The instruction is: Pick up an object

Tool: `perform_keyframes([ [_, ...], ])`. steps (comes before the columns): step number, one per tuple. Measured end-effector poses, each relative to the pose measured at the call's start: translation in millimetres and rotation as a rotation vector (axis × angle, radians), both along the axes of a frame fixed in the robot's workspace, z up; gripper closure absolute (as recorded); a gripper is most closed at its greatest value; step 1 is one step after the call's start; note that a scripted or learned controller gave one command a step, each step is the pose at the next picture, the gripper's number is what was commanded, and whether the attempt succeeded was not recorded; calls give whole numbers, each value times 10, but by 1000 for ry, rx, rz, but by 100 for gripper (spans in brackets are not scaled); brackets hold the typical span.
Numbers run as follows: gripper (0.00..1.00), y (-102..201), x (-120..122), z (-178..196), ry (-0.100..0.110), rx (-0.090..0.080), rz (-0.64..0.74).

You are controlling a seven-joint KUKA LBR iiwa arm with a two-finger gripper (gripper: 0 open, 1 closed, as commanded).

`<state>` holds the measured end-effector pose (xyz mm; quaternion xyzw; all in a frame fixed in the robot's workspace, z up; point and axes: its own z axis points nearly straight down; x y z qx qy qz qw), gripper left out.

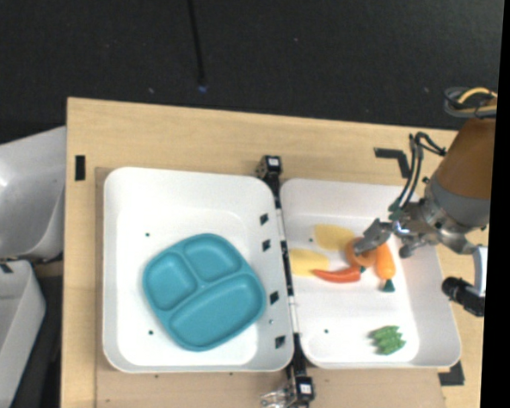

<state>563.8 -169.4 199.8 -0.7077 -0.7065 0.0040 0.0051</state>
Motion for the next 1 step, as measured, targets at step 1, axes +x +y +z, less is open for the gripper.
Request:
perform_keyframes([
  [1, 0, 3, 32, 77, -13, -3, 3],
])
